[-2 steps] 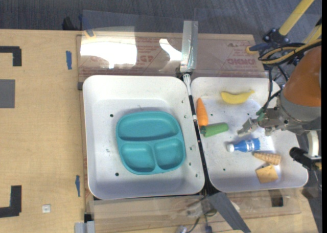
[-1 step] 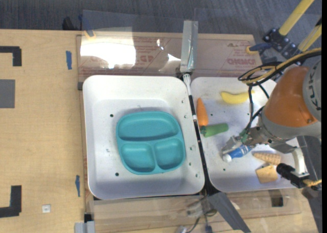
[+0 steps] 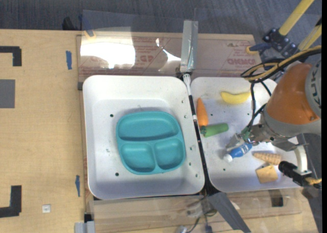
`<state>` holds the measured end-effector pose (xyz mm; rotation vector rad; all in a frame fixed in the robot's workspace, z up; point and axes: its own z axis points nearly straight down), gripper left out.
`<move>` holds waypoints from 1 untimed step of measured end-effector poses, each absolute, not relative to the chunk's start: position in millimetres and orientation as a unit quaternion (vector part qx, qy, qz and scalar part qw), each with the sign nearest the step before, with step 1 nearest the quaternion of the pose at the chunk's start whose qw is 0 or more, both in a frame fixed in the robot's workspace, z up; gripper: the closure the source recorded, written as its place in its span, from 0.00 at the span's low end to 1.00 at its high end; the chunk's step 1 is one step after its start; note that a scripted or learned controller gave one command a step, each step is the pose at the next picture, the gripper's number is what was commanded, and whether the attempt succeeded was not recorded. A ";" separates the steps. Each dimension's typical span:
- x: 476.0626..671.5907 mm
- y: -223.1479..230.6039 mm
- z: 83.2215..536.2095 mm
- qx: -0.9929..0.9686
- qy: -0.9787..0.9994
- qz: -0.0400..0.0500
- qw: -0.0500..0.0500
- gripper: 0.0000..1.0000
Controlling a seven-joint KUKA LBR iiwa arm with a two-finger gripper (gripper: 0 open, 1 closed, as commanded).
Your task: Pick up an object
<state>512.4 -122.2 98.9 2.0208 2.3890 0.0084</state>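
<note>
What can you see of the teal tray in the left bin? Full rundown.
The teal tray is a rounded-rectangle divided plate, apparently matte plastic, with one long compartment across the far side and two smaller ones nearer the camera. All three look empty. It lies flat, right side up, slightly rotated, roughly centred on the floor of the left bin, apart from its walls. Nothing else touches it; the gripper is over the right bin.

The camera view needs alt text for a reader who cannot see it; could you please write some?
A grey robot arm with an orange band reaches from the right into the right bin, its gripper low beside a blue and white tube, among a toy carrot, banana, green piece and ice-cream cone. The left bin holds a teal divided tray.
</note>
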 end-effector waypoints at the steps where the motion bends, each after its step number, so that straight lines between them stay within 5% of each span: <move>1: 535.4 -32.6 185.5 0.736 0.676 0.002 0.001 1.00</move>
